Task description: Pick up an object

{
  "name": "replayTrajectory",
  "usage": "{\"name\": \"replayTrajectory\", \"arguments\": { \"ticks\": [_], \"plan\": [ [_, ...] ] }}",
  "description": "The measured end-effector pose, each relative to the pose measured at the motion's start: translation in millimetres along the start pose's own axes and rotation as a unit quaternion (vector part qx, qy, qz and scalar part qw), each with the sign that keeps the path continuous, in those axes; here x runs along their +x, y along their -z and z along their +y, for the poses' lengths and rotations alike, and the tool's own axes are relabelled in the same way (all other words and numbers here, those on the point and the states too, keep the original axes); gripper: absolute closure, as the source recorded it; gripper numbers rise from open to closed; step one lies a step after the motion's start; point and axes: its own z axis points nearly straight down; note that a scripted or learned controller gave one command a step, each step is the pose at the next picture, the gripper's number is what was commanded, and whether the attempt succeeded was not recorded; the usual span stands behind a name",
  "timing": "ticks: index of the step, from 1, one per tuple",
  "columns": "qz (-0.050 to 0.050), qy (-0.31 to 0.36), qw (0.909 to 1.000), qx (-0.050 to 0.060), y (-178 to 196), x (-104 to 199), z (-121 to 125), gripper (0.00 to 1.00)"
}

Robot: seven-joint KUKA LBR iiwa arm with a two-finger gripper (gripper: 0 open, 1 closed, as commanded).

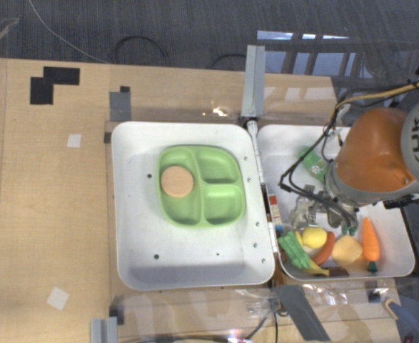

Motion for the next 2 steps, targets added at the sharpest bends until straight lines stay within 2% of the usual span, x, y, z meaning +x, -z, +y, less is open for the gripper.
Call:
{"name": "replayTrajectory", "arguments": {
  "ticks": [1, 2],
  "plan": [
    [0.013, 0.101, 0.9948, 0.001, 57.5, -39.7, -88.7, 1.0],
    [0.014, 0.103, 0.9946, 0.0, 56.3, -39.4, -85.9, 0.0]
  ]
}}
